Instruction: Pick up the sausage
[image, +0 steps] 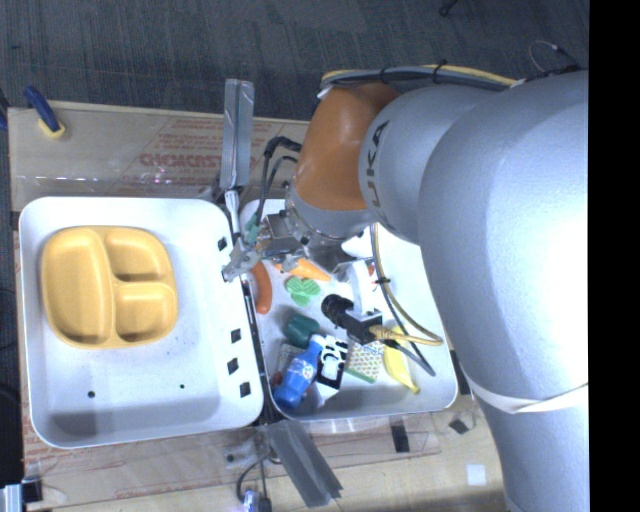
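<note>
Sausage (262, 288) lies against the left wall of the right bin (440, 398). My gripper (258, 243) hangs just above its upper end; grip state unclear. Approach step, I judge; next needs a straddling descent.

1. From my remote station, the arm (450, 200) covers most of the right bin (440, 395); its far wall and right side are hidden from me.
2. The gripper (262, 245) sits under the wrist, too cluttered for me to read.
3. I see the orange sausage (262, 288) only in part, its upper end lost beneath the gripper.
4. Small items under the wrist are half covered; I cannot name them.
5. The arm's body runs off the right and bottom edges.
</note>
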